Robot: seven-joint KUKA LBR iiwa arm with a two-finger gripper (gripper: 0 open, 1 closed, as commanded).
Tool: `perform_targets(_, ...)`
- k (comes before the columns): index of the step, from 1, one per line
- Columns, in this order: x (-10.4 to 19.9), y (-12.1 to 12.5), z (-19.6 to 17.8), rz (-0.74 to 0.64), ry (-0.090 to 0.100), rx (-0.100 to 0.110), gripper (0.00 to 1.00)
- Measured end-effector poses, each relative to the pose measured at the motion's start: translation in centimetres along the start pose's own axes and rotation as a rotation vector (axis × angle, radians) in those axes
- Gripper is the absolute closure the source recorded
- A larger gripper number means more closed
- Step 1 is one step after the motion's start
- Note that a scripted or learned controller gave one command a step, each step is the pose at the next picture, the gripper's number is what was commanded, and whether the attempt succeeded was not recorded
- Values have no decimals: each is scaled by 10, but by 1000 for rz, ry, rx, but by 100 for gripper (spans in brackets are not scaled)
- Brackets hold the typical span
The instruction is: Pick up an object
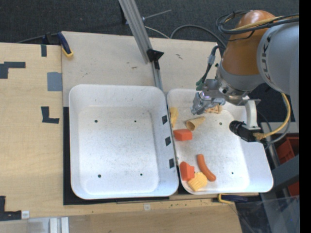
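Note:
My gripper (200, 107) hangs over the far part of the right bin (243, 176), pointing down. Just below and left of it lies a tan cone-shaped piece (195, 123). A pale bread-like piece (214, 110) sits right beside the gripper on its right. An orange block (182, 135) lies nearer the middle, and a small yellow piece (173, 114) rests by the bin's left wall. Near the front lie an orange sausage (205, 167), an orange-red chunk (186, 170) and a yellow corn piece (198, 181). Nothing shows between the fingers.
The left bin (116, 140) sits beside the right one, sharing a raised divider with black clips (168, 141). A metal pole (138, 25) slants over the bench behind the bins. A black cable fitting (241, 130) hangs off the arm at the right.

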State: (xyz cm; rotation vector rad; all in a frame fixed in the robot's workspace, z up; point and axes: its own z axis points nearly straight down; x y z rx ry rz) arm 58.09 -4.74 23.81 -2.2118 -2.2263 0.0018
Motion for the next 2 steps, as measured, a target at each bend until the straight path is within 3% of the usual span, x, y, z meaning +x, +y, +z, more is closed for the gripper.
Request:
perform_targets(1,55,-12,-4,-1,0,0,100)
perform_targets(2,109,-7,9,0,-1,1,100)
